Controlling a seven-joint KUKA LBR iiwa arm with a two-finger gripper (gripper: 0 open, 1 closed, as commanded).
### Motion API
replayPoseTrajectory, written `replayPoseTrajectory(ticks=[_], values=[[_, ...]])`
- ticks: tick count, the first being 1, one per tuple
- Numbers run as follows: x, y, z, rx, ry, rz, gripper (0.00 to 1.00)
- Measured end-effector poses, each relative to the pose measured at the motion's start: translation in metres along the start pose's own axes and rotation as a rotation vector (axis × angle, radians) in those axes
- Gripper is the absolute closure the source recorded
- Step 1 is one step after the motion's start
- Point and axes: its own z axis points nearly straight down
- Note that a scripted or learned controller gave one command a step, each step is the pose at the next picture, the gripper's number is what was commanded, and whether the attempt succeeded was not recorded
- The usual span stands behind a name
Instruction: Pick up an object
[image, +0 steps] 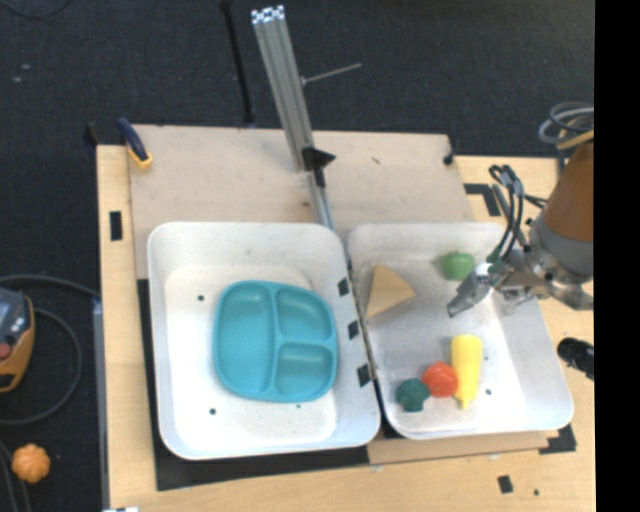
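Jaws (468, 297): over the right bin (530, 405), near its far right side; whether they are open or closed, I cannot tell.
Right bin: green ball (458, 265) far, tan wedge (386, 291) left, yellow piece (466, 369), red ball (440, 379) and dark green piece (412, 393) near.
Left bin (180, 420): blue divided plate (276, 340).

The arm (572, 215) is cut off at the right, so just its orange band and wrist show. The gripper (468, 296) is small and blurred, its fingertips hard to separate. At the left edge, a dark and orange device (12, 338) is partly cut off.
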Motion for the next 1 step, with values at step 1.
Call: replayPoseTrajectory(ticks=[1], values=[[-0.0025,0.004,0.0433,-0.001,-0.001,0.001,0.0]])
